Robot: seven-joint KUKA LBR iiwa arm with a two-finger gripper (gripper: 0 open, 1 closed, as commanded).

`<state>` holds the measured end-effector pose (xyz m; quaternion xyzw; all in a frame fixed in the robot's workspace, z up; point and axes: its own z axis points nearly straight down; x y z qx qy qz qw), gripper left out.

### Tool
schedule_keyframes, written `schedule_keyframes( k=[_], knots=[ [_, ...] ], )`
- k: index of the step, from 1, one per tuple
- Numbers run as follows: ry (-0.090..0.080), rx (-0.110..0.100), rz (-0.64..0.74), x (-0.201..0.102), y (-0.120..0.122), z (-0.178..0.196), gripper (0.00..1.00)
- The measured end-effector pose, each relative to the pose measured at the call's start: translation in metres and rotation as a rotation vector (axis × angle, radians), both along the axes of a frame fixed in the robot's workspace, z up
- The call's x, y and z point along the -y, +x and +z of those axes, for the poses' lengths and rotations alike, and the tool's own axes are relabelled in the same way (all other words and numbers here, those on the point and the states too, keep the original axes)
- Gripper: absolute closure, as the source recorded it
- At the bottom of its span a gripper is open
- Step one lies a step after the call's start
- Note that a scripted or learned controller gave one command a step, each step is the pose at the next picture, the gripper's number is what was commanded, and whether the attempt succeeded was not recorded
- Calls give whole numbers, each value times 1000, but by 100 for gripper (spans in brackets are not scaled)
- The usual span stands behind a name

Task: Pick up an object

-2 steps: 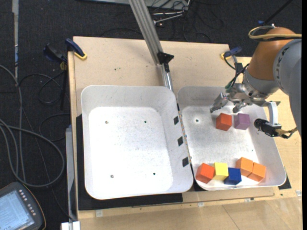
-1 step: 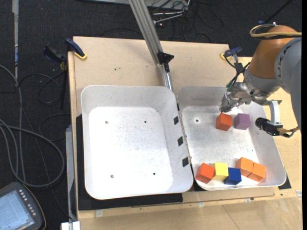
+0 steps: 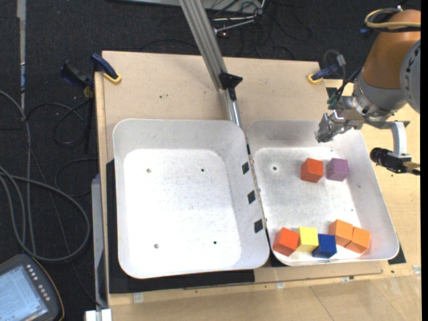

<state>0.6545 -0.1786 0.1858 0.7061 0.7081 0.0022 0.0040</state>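
Gripper (image 3: pixel 326 134) hovers upper right over the right bin (image 3: pixel 381 199), can't tell its state. Nothing picked yet; orange cube (image 3: pixel 311 170) and purple cube (image 3: pixel 338 168) sit just below.

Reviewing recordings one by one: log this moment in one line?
gripper: over right bin back edge | nothing seen held | nearest: purple block, orange block

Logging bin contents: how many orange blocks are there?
4, all in the right bin: one beside the purple block, one front left, two front right.
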Motion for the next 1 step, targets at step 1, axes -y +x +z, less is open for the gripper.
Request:
schedule_keyframes(
  k=[1],
  knots=[
    [-1, 1, 0, -1, -2, 64, 100]
  ],
)
